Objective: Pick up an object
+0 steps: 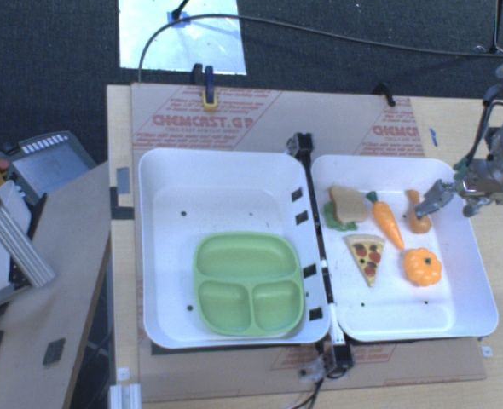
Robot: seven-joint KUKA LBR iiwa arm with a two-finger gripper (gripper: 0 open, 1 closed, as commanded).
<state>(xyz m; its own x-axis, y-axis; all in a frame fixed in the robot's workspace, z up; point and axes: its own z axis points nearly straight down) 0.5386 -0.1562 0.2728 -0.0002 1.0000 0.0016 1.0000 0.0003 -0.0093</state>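
Note:
The right bin [456, 313] holds several toy foods. A sandwich with green lettuce [346, 205] lies at its far left, and an orange carrot [387, 221] lies beside it. A pizza slice [367, 256] sits toward the middle and a small orange pumpkin [422, 267] lies to its right. A small brown-orange piece [417, 214] lies near the far right. My gripper [435, 198] reaches in from the right, low over the bin, its tip just above and right of that brown-orange piece. Whether it touches the piece is not visible.
The left bin [162, 228] carries a green three-compartment plate [249, 283]. A black divider strip [313, 237] runs between the two bins. Cardboard [234, 118] lies under the bins, and a grey device [51, 164] stands off the bench at left.

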